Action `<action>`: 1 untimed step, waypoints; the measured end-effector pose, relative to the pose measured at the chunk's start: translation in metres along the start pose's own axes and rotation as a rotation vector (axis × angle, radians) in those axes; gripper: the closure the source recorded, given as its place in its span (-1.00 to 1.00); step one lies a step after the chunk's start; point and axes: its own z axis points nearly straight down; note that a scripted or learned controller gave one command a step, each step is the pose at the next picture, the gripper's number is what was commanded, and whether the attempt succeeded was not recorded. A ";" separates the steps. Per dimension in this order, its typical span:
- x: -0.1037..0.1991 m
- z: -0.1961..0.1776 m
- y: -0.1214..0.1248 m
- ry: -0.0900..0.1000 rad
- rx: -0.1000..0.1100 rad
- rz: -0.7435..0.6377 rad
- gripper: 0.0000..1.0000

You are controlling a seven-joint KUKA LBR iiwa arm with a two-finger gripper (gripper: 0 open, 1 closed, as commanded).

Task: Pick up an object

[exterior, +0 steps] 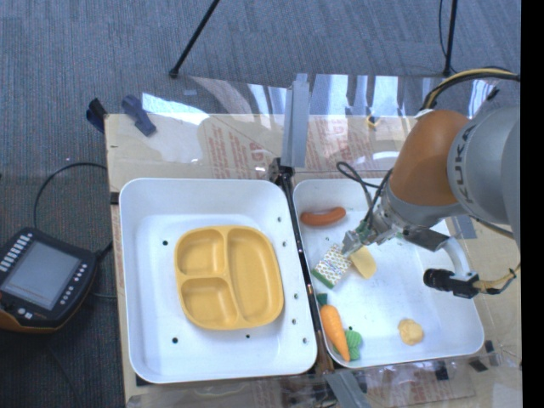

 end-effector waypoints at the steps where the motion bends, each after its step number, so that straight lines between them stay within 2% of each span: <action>1: 0.000 0.001 -0.001 0.001 0.002 0.000 -1.00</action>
